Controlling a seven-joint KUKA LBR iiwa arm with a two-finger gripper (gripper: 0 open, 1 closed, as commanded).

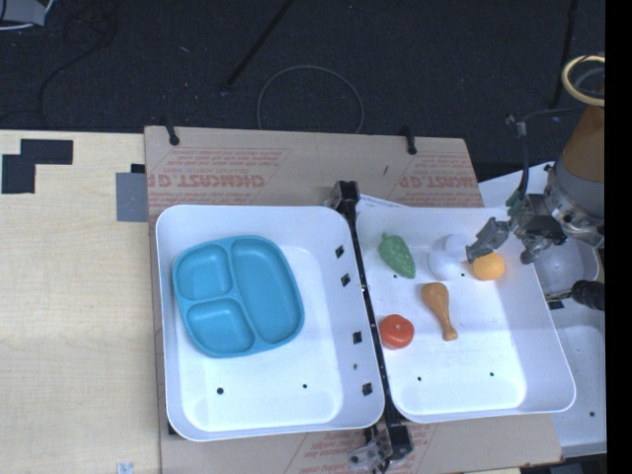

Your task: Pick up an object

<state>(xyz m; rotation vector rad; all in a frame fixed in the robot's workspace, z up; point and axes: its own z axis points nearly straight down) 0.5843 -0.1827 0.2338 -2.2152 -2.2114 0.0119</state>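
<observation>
My gripper hangs over the far right corner of the right bin, its fingers spread open with nothing between them. A small orange ball lies just under the left fingertip, close to the bin's right wall. A white rounded piece sits to the left of the ball. Further left lies a green leafy vegetable. A tan drumstick lies mid-bin, and a red tomato rests near the divider.
The left bin holds a blue divided plate. A black hinge strip runs between the two bins. Both stand on a cardboard sheet. White fittings crowd the right bin's outer side.
</observation>
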